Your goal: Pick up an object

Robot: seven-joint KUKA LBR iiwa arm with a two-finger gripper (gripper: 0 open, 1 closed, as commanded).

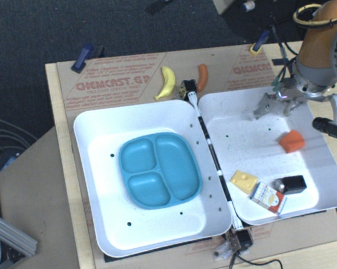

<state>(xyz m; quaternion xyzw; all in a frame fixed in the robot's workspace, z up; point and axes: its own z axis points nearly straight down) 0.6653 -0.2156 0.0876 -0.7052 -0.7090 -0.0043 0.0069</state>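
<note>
1. The arm [322,45] reaches in from the right and hangs over the far right corner of the right bin [322,191].
2. The tool [273,104] sits low above the bin's floor near its far wall; whether its fingers are spread or pressed together cannot be told, and nothing shows between them.
3. An orange block [292,141] lies on the right bin's floor, near the tool but apart from it, toward the near side.
4. A yellow wedge of cheese [244,182] lies near the bin's left wall.
5. Just beside the cheese rests a small printed packet [265,197], with a black block [293,184] to its right.
6. The left bin [107,230] holds a blue divided plate [159,169] at its middle.
7. On the bench [118,76] behind the bins lie a banana [166,83] and an orange carrot-like piece [201,77], both outside the bins.
</note>
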